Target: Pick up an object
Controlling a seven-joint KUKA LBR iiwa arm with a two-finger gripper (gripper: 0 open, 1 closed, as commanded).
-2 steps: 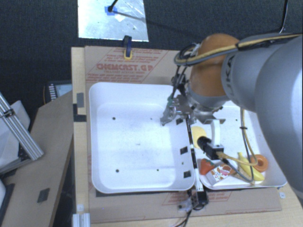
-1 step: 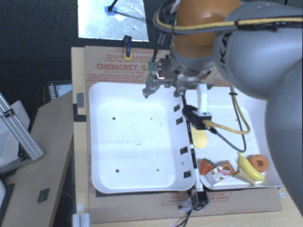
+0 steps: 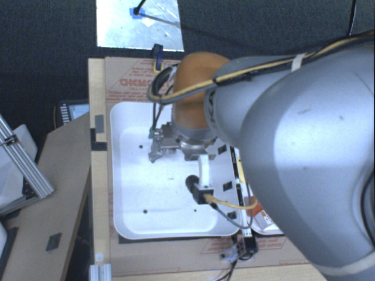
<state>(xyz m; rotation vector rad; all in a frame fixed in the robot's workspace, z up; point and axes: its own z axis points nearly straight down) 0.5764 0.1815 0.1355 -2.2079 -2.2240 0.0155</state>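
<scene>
Camera view, looking down at a slant on a workbench: a large grey robot arm [image 3: 304, 145] fills the right half of the scene and reaches in towards the middle. Above its wrist sits a rounded orange band [image 3: 193, 92], with yellow and black cables looping over it.

Under the arm lies a brown cardboard sheet [image 3: 132, 81] with red printing, and on that rests a shallow white bin [image 3: 126, 174] with rounded corners and a few small dark specks on its floor. Beyond the cardboard, against a dark backdrop, is a shiny silver panel [image 3: 137, 16] with a spot of blue tape. At the far left edge a ridged aluminium rail [image 3: 23, 163] leans at an angle.

The gripper [image 3: 156, 151], a small grey metal piece, hangs low over the upper middle of the white bin, close to its floor. At this size and angle I cannot tell whether it is released or clenched, and nothing can be seen held in it.

An orange and white object [image 3: 265, 220] peeks out beneath the arm, just right of the white bin's lower right corner. It is flat-looking, with red marks on the white part; most of it is hidden
</scene>
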